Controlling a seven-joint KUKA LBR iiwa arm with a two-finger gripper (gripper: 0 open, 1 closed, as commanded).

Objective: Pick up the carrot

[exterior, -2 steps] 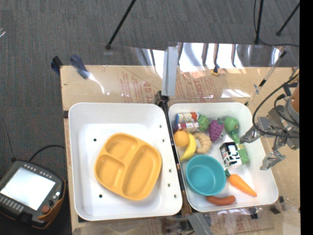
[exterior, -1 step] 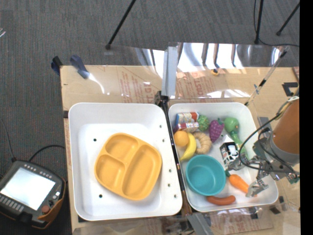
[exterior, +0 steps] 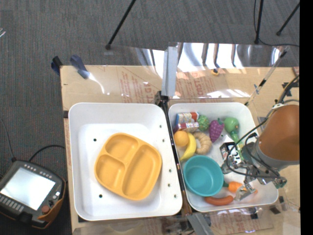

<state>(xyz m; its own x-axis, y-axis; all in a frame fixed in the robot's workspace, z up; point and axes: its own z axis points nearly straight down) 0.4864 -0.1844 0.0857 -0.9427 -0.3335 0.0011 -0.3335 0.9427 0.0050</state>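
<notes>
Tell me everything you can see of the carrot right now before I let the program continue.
The carrot is a small orange toy that looks like plastic. It lies in the right bin near the front right corner, just right of the teal bowl and above the red sausage-like piece. Only its left part shows; the gripper hangs over the rest, so its full shape and any leafy end are hidden. Whether anything grips it is unclear.
</notes>
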